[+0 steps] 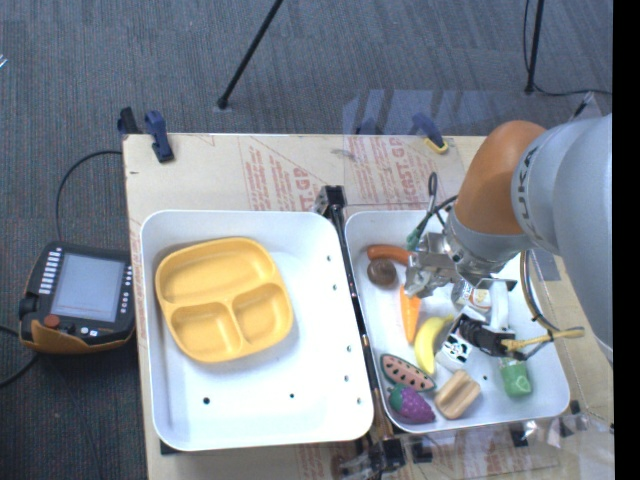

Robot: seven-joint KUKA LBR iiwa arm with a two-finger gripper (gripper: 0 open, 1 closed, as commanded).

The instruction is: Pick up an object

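Bench on grey carpet, two white bins | my gripper (pixel 428 276) low in right bin (pixel 555 388), jaw state: cannot tell | target carrot (pixel 410 313) just beside it, left of banana (pixel 431 342) | I judge it light, stiff, slick plastic; pinch mid-body across its width

Dark grey ribbed carpet floor (pixel 150 38) around bench. Brown cardboard-covered benchtop (pixel 260 173) with red printed markings. Blue clamp (pixel 157 135) at bench's back left corner. Two thin black tripod legs (pixel 255 40) slanting across carpet at top. Black-and-orange handheld control pendant with grey screen (pixel 78 298) on floor left of bench, black cable (pixel 75 173) looping behind it.
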